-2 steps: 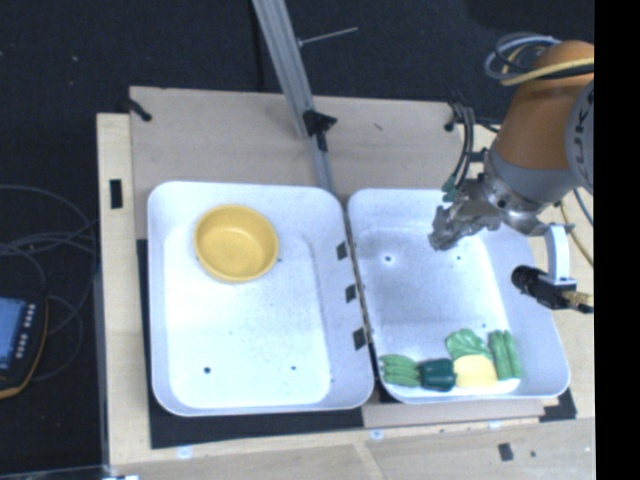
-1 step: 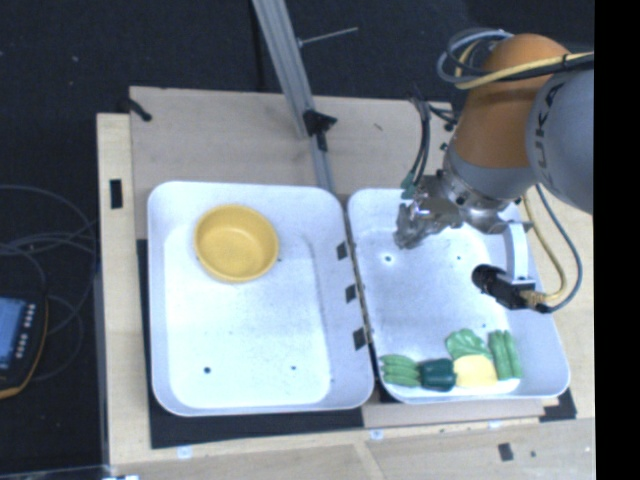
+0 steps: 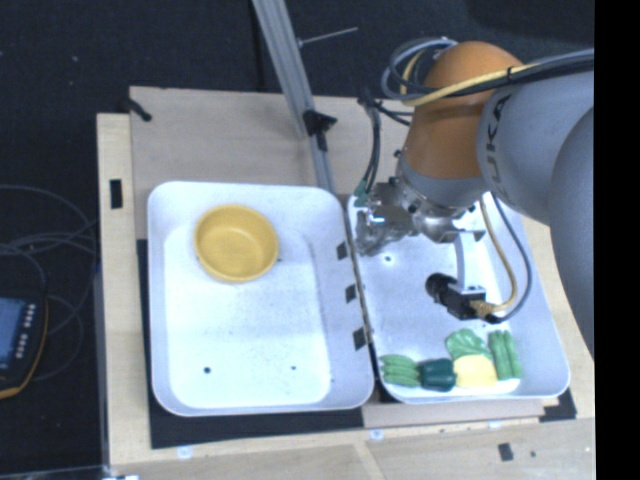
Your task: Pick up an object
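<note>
Toys (image 3: 455, 360) lie crowded in the right bin's (image 3: 535, 313) near corner, while the hand (image 3: 372, 223), grip state unclear, hangs at its far left corner, holding nothing visible.

Yellow bowl (image 3: 237, 243) in left bin (image 3: 180, 368); green and yellow toys (image 3: 455, 365) in right bin (image 3: 545, 368).

White letters stand on the arm (image 3: 540, 138) on its grey casing just below the orange band, cut off by the casing's curve; they seem to read "UK". No other text is legible.
</note>
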`<state>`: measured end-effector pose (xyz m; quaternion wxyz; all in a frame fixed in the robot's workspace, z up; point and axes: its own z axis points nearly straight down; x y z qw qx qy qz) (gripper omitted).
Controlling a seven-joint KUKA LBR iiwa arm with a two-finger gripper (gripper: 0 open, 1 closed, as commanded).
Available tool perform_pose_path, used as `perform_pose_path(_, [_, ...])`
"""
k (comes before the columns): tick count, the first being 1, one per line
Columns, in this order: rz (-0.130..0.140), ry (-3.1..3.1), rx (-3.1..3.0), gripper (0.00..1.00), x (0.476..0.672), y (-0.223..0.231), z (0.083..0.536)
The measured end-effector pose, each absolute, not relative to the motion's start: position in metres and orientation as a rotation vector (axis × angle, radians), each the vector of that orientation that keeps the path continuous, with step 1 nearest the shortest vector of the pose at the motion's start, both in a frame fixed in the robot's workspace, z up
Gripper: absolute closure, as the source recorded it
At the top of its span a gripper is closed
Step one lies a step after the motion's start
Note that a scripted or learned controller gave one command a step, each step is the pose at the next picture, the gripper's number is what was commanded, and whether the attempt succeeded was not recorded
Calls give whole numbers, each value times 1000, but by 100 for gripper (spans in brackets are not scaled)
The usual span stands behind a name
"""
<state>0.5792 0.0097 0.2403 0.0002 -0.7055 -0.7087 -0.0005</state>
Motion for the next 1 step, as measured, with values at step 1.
perform_pose_path(1, [-1,-2225,-2217,100,573,63,231])
